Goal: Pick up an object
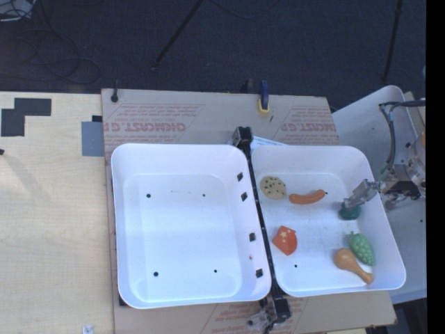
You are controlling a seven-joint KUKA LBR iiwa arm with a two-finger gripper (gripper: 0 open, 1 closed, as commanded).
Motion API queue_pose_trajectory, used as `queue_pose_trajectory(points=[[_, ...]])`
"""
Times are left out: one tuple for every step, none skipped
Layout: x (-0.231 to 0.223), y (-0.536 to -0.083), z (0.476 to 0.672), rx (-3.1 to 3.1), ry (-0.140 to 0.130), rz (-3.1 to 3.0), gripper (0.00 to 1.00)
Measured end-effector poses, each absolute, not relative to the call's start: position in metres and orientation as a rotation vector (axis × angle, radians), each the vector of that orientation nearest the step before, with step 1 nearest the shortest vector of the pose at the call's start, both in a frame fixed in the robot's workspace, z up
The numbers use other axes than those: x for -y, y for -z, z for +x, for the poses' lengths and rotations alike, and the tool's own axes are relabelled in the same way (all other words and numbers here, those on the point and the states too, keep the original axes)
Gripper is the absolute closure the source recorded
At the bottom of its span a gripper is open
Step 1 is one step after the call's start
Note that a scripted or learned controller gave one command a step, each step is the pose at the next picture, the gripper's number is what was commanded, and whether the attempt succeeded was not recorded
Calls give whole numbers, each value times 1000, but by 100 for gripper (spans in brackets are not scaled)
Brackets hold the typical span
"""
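Observation:
The right bin (pixel 313 152) holds several toy foods: a speckled cookie (pixel 273 186), an orange sausage (pixel 307 197), a red strawberry-like piece (pixel 285 240), a green bunch of grapes (pixel 361 248) and a tan pear-shaped piece (pixel 351 264). A small teal object (pixel 350 213) lies near the bin's right wall. My gripper (pixel 356 199) reaches in from the right and sits low, just above and touching or nearly touching the teal object, partly covering it. Nothing is visibly lifted.
The left bin (pixel 181 152) stands beside the right one, with a black divider clip strip (pixel 250 207) between them. Both rest on a cardboard sheet (pixel 181 120). A grey platform with cables (pixel 400 117) lies at the right, behind the arm.

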State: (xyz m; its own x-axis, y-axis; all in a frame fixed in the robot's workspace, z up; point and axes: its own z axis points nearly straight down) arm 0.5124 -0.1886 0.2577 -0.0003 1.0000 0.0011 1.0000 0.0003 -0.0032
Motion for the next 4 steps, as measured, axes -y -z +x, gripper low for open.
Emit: queue_pose_trajectory(points=[[206, -289, 617, 2232, 4, -2222, 0], [183, -429, 557, 2232, 11, -2226, 0], [215, -529, 527, 2226, 5, -2232, 0], [213, -522, 528, 2222, -3, -2218, 0]])
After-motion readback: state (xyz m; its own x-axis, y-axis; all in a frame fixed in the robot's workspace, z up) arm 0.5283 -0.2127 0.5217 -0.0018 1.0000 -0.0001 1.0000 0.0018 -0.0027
